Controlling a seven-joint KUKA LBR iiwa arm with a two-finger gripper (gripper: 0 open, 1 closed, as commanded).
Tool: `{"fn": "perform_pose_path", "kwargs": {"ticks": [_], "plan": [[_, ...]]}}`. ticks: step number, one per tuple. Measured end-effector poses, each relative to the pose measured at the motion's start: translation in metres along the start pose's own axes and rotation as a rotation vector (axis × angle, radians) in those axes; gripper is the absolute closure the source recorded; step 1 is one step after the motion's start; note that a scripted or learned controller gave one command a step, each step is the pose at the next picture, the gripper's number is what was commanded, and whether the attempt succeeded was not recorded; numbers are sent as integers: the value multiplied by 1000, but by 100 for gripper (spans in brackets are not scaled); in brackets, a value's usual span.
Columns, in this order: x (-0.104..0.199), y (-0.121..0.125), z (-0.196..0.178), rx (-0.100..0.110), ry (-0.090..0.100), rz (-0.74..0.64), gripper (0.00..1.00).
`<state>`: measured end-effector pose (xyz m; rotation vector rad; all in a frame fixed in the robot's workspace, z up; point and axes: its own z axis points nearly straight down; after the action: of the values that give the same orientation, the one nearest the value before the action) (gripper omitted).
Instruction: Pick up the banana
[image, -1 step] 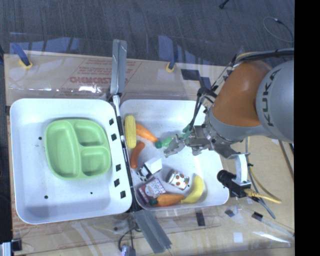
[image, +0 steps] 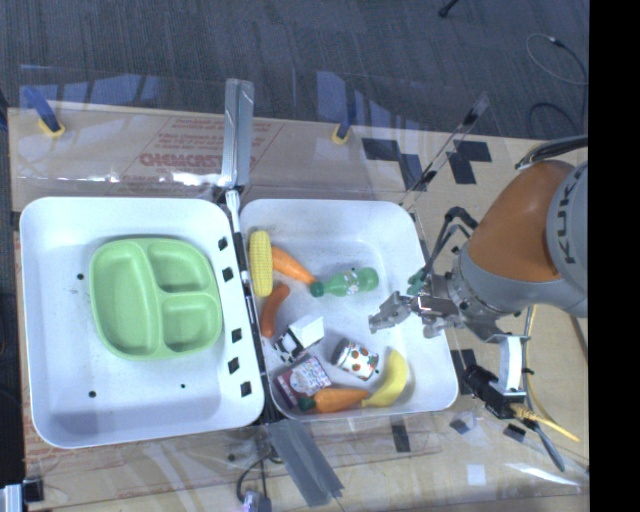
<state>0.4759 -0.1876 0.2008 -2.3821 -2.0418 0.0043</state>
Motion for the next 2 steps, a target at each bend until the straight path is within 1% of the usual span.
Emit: {"fn": "perform_pose_path", "kwargs": {"ticks": [1,2], "plan": [[-18,3,89,0,0,-49,0],[-18,4,109,-1,1,-76,0]]}}
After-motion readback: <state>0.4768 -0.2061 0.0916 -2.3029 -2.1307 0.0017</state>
